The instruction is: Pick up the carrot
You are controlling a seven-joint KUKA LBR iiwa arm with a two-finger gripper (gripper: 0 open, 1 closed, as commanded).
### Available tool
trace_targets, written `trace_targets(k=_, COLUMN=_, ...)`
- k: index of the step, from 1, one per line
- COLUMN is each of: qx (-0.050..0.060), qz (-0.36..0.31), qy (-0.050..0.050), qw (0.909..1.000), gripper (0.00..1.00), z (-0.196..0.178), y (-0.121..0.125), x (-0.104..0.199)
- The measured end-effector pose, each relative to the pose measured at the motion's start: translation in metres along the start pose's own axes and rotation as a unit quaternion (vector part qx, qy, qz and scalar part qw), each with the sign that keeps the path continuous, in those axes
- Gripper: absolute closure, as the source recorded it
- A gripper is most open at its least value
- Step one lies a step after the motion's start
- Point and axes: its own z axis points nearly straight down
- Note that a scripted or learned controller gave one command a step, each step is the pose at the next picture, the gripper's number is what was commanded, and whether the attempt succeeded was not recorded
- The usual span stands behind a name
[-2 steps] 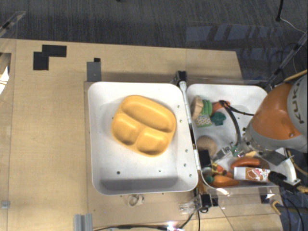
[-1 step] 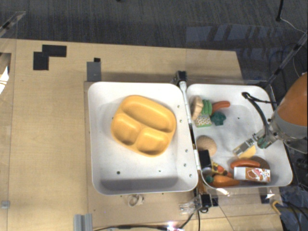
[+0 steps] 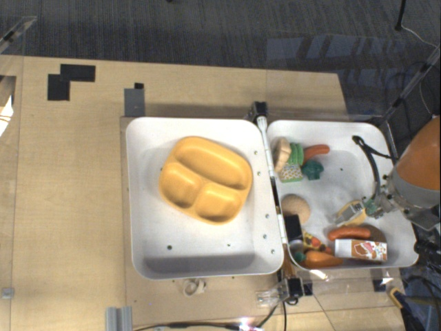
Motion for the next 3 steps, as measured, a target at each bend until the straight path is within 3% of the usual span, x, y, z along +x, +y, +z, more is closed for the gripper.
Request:
trace_targets(k=1, qx=0.001, qz=0.073, qy=0.001, qw=0.9973, gripper=0.0, z=0.001, y=0.017, x=-0.013)
trace_targets(k=2, qx=-0.002, qz=0.068, qy=-0.003, qw=0.9977, gripper=1.0, z=-0.011, y=0.02, x=-0.014)
trace_targets(k=3, qx=-0.001, qz=0.152, qy=0.0, qw=0.9884, gripper=1.0, z=0.001, y=0.074, x=0.059)
